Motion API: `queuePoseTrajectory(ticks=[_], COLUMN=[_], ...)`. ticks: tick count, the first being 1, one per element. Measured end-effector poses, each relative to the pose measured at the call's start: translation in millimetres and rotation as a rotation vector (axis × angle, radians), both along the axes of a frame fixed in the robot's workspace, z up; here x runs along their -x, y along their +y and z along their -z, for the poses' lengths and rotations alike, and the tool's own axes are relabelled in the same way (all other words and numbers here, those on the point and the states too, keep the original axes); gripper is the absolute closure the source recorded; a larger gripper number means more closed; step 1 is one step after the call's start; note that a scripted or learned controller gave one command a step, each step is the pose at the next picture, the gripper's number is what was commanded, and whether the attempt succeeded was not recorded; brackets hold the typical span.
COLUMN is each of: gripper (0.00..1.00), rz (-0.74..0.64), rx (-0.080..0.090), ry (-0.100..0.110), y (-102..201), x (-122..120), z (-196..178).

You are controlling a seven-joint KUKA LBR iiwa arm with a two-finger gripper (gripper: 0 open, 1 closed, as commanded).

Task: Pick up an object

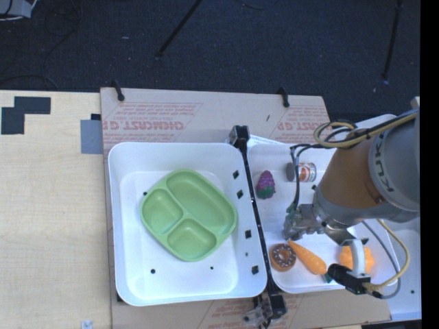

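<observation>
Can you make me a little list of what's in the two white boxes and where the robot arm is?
left bin: green divided plate, lying flat
right bin: purple grape bunch, small can, donut, carrot, orange-yellow object partly hidden by the arm
donut and carrot: side by side near the front edge, touching or nearly so
arm: reaching in from the right, over the right bin
gripper: low over the bin, just above the carrot; nothing seen held

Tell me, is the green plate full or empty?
Empty. The green plate lies flat in the left bin, and its three sections show bare green.
</observation>
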State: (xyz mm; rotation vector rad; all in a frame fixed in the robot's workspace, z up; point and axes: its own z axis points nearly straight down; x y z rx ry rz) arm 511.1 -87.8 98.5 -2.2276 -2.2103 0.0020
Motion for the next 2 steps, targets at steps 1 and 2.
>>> queuePoseTrajectory(ticks=[1, 2], gripper=[1.00, 1.00], rz=[-0.007, -0.008], rx=[0.001, 0.001], ry=[-0.004, -0.004], y=[-1.5, -3.2], x=[-2.3, -4.0], z=[-41.9, -83.9])
